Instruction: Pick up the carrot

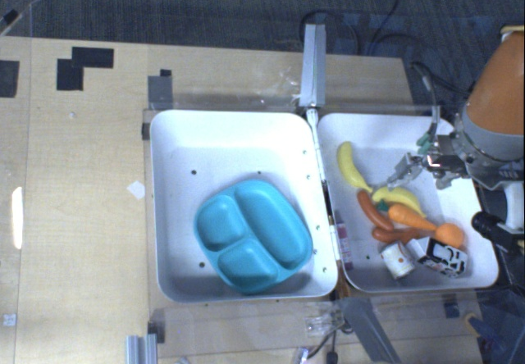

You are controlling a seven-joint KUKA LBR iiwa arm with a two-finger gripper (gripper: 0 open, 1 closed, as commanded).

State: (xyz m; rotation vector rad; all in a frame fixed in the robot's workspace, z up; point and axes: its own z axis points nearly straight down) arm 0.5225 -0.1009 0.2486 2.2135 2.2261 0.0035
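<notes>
**Carrot lying in the right bin, hand hovering above it**

While the carrot (413,220) is lying among other toy foods in the right bin (361,268), nothing is gripping it. It is slanting from about 10 o'clock to 4 o'clock, its thick end pointing toward the bin's middle. A rounder orange piece (449,234) is sitting just beside its thin end at 4 o'clock. A reddish sausage (373,213) is touching the carrot on its 9 o'clock side, curving around beneath it. A yellow banana (353,166) is lying at 10 o'clock from the carrot, and a second yellow piece (399,199) is resting against the carrot's upper edge. At 6 o'clock a small white cup (397,261) is tipping on its side, with a black-and-white object (445,257) next to it.

The hand (413,167) is hanging at 12 o'clock from the carrot, near it but apart from it, with its fingers looking slightly parted and holding nothing. The grey arm with its orange band (499,88) is reaching in from 3 o'clock.

Across the divider, the left bin (176,149) is holding a blue divided plate (253,234), well apart from the carrot. Both bins are sitting on the light wooden counter (74,215).
</notes>
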